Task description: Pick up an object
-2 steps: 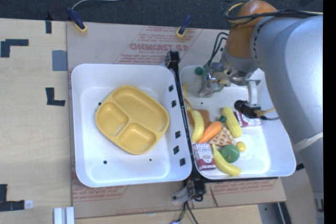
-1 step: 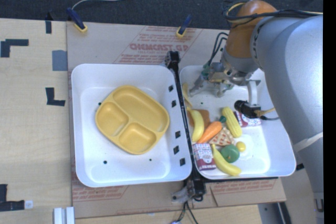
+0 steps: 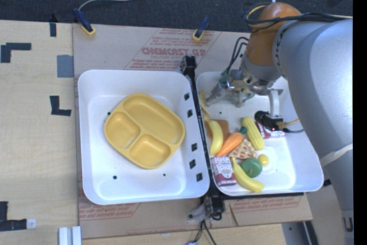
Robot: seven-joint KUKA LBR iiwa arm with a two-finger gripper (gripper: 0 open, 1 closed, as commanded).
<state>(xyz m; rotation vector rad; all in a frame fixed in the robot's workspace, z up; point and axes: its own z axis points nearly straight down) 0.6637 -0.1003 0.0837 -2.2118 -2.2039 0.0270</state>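
**Gripper poised over the right bin**

Gripper (image 3: 229, 90) hangs above the right bin's (image 3: 298, 172) upper corner; its state can't be told (too blurred). Banana (image 3: 215, 136), carrot (image 3: 230, 144) and corn (image 3: 253, 133) cluster lower, probably awaiting a descent.

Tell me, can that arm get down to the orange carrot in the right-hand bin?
Probably yes. The carrot lies on top of the toy food, uncovered, and the gripper hangs above the same bin, nothing between them.
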